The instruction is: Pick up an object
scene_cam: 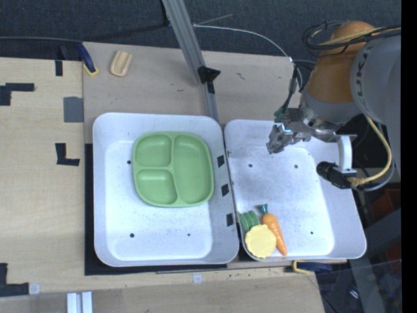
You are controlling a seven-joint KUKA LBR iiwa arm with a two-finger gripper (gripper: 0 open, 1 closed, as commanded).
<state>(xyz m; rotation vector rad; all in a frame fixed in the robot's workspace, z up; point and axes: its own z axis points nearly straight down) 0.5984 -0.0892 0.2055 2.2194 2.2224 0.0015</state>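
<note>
Two white bins sat side by side on a bench. The gripper (pixel 279 140) hung over the far part of the right bin (pixel 326 201); its state could not be told. A carrot (pixel 276 233), a yellow disc (pixel 260 241) and a green piece (pixel 249 218) lay touching in that bin's near left corner. A green plate (pixel 173 169) lay in the left bin (pixel 111 194).

The light wooden desk (pixel 39 194) looks matt, its grain faint. Both shallow white plastic bins, left (pixel 107 240) and right (pixel 339 233), are smooth but speckled with dark scuffs. The green divided plastic plate (pixel 173 168) has a soft, even sheen. The orange toy carrot (pixel 276 232) and yellow round piece (pixel 260 241) look like smooth plastic. The slanted grey metal bar (pixel 184 28) appears brushed.
</note>
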